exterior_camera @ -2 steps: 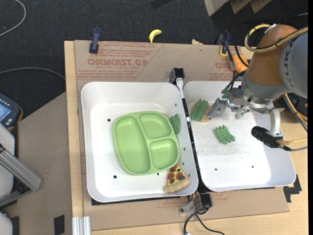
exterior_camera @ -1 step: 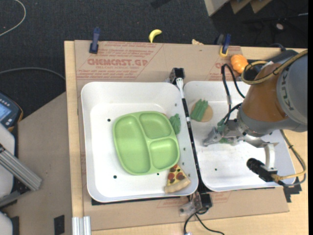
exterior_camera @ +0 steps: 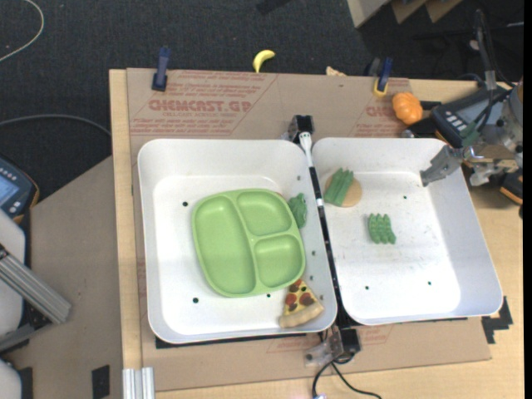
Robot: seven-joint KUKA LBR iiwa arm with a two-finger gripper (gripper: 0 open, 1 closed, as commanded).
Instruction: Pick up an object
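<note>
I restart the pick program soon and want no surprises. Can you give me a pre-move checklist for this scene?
1. Gripper above the right bin's upper right edge, nothing seen between its fingers: ok.
2. Finger opening: cannot tell.
3. Green ridged piece lies alone in the right bin, free on all sides: ok.
4. Green piece on the tan disc overlaps it: not ok for a clean single pick.
5. Pizza slice pressed into the left bin's corner: not ok.

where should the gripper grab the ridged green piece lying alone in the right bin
Take the ridged green piece across its short width, coming straight down from above. It lies flat and lengthwise on the right bin floor with bare space on all sides, so fingers can probably drop beside its long edges. The gripper sits near the bin's upper right rim.
</note>
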